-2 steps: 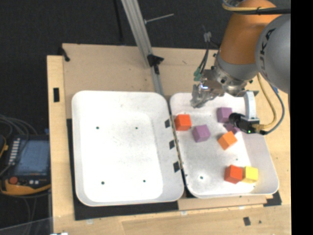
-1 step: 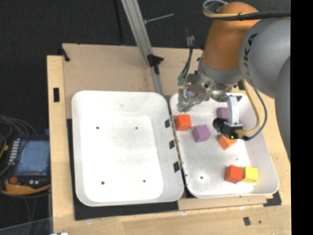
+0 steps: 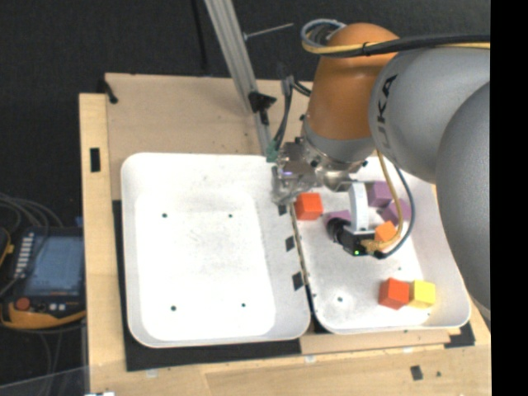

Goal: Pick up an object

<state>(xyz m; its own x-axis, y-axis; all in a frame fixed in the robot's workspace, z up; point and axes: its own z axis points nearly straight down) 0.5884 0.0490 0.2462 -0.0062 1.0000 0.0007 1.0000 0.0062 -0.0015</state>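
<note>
1. Now the grey arm with the orange band (image 3: 351, 64) is seen reaching over the right white bin (image 3: 363, 312), and its hand (image 3: 290, 181) hangs by that bin's left wall.
2. How wide the hand is open cannot be told, and nothing can be seen held in it.
3. A small orange block (image 3: 308, 206) sits just below the hand, near the wall between the two bins. It is judged to be the thing picked for this try.
4. The block looks hard and light, maybe foam or wood. It should not bend or break when squeezed.
5. Its sides look flat, so two sides facing away from each other could be pressed. The bin wall is close, so little room is left on that side.
6. Another orange block (image 3: 395, 293) and a yellow block (image 3: 424, 293) sit touching near the front of the right bin.
7. A purple block (image 3: 381, 195) is partly hidden behind a white part and black cables.
8. The left white bin (image 3: 144, 180) rests on the bench (image 3: 165, 114) beside the right one.
</note>
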